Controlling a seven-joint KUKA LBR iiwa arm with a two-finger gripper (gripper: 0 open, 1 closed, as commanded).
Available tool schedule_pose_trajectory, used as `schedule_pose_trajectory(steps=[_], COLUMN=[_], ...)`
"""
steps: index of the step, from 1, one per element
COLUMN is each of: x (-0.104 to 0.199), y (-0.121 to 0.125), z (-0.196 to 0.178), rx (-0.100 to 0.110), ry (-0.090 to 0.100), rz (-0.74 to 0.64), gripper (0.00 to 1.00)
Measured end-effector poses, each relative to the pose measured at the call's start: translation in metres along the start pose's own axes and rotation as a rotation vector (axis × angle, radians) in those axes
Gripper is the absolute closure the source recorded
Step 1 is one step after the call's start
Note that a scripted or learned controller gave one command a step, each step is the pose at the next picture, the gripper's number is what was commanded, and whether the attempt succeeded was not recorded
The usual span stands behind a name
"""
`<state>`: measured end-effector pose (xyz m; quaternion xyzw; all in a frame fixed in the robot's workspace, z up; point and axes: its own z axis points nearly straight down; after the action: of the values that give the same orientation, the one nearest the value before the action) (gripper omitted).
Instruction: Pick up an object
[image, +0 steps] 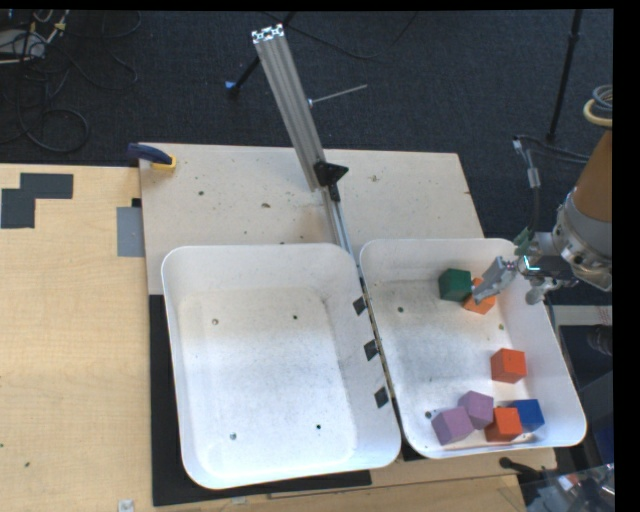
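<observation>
So, going across the bench from the left: the left bin (260, 360) has nothing in it that I can see apart from some dark specks on the floor. A slanted metal rail (295, 110) comes down from the top and ends about where the two bins meet.

All the pickable stuff is in the right bin (440, 350). Up near the back there's a green block (455, 284), and just beside it a small orange piece (480, 304) with something grey lying on or against it, I can't tell what that grey bit is. Further down there's an orange cube (508, 365) sitting on its own. In the near right corner there's a little cluster: two purple blocks (465, 417), another orange block (505, 422) and a blue block (529, 412), all touching or nearly so.

The gripper (533, 266) is at the right rim of that bin, near the green block and the small orange piece. The fingers are too small and cluttered to make out, so I can't tell if they're spread or closed, and I don't see anything clearly between them.

Progress-wise I'd say nothing's picked yet. Every block looks to be resting on the bin floor. Closest candidates seem to be the green block or the small orange piece, so what's left is basically the whole thing: get over one, close on it, lift.
</observation>
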<state>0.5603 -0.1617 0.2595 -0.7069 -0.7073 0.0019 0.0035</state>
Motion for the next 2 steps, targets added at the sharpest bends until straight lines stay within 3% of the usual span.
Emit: schedule_pose_trajectory(steps=[1,2], x=[-0.001,-0.005], y=[0.001,0.004], z=[-0.002,0.043], rx=[-0.005,0.0], ry=[-0.001,-0.001], rz=[0.001,0.001], gripper=[0.0,0.0])
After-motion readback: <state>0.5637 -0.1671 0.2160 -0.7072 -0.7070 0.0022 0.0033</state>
